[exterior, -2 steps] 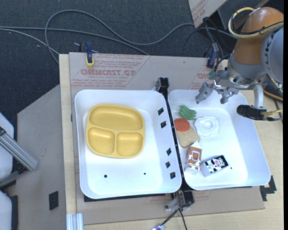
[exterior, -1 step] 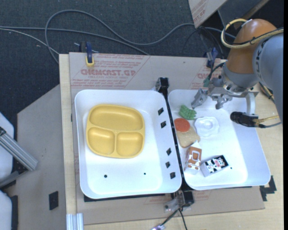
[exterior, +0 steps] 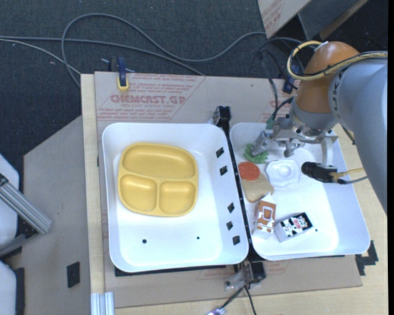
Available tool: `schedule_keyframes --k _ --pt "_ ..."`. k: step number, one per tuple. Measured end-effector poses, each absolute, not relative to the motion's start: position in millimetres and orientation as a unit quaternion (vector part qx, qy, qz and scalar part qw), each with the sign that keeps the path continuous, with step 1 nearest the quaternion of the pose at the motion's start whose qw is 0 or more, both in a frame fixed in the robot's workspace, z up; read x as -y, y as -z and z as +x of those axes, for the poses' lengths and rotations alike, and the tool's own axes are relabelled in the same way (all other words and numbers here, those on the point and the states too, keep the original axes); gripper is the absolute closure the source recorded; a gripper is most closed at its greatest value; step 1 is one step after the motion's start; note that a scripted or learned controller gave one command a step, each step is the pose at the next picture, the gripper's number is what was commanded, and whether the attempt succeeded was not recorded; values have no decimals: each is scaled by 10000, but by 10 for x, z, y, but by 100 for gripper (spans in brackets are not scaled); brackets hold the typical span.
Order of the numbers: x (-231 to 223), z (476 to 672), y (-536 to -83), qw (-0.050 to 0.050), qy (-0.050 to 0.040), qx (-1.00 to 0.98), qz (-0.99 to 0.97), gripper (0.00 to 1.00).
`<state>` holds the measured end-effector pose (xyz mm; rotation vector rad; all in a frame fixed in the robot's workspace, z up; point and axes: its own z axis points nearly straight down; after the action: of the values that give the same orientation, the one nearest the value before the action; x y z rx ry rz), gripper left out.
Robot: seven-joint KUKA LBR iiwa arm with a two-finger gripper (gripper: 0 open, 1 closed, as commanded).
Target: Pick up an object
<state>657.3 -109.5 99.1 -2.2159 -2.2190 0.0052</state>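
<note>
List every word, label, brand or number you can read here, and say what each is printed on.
"CHEMCAST GP", large red letters, on the brown board behind the bins.
Smaller red lines under and above it on the same board: too blurred to read.
Red print on the board's right part: blurred, unreadable.
Black-and-white pack in the right bin: pattern, no legible text.
Orange-and-white pack: markings too small to read.
Cardboard box at top: print unreadable.
</note>
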Motion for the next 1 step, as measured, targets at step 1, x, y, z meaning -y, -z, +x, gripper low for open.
schedule_keyframes --k 1 --pt "1099 6591 -1141 3 6 7073 -7069 100"
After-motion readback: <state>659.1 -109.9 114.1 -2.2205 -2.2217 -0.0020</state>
